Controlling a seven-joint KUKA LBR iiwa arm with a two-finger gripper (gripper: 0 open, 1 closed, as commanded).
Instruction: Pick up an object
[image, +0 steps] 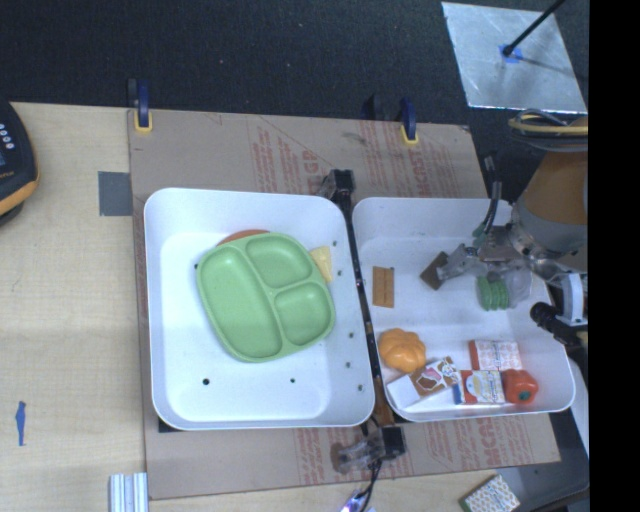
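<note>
While the gripper (470, 262) hangs over the right bin (400, 222), I cannot tell how its claw stands. Green object (492, 293) lies just below-right of it, tan block (383, 285) to its left, orange fruit (402, 350) lower left.

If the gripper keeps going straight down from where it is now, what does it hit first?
Most likely the green object lying right under the gripper in the right bin. Depth is hard to judge from this slanted view, so contact may already be close.
</note>
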